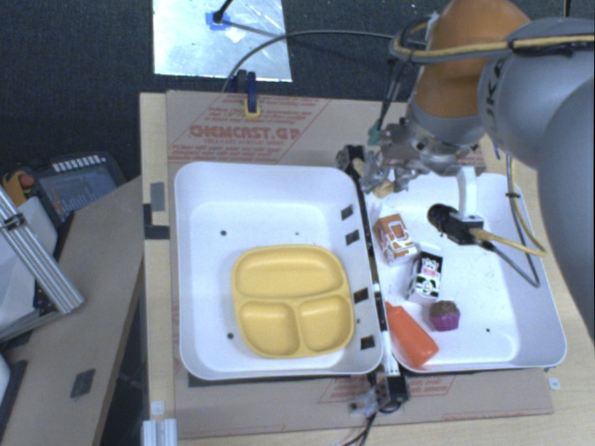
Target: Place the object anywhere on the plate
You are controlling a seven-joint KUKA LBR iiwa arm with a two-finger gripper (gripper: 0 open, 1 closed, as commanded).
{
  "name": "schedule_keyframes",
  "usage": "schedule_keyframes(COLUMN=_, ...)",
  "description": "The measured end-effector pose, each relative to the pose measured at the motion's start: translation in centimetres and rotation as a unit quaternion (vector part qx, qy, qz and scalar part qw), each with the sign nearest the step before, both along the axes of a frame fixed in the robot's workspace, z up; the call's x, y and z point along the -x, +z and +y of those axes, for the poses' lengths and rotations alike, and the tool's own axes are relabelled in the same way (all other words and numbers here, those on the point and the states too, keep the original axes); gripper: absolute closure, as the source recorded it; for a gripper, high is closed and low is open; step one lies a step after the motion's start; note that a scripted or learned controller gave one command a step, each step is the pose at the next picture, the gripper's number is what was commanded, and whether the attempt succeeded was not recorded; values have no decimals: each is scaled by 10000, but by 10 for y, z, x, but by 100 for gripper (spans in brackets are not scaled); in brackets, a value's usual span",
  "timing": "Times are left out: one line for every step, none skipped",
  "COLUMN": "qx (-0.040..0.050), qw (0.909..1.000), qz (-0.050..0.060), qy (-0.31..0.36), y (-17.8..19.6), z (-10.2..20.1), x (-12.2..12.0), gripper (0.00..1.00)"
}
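Orange carrot [410, 334], purple toy [444, 315], two cartons [394, 237] beside yellow plate [292, 300].

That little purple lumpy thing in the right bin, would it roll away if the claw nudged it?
Probably a bit: the purple lump looks rounded, so it may wobble or roll. It looks small, likely light. The orange carrot beside it might stop it.

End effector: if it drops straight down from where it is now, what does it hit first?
Probably the bare floor of the right bin near its back left corner. The end effector sits beyond the orange-and-white carton, so it likely misses it, though depth is unclear.
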State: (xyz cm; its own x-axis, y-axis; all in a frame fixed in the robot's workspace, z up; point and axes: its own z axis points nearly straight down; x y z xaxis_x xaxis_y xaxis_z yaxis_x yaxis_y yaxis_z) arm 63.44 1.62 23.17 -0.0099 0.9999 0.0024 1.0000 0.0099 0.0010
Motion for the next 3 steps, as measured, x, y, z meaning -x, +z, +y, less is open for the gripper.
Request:
schedule_keyframes(qx=0, qw=10000, qz=3, qy=-3, y=-6, z=47, x=7, gripper=100)
schedule_keyframes(qx=-3, qw=10000, qz=-13, qy=0, y=4, z=99, x=1, gripper=100)
schedule_keyframes(qx=11, qw=10000, qz=-4, qy=-19, y=-8, z=106, x=-9, gripper=100)
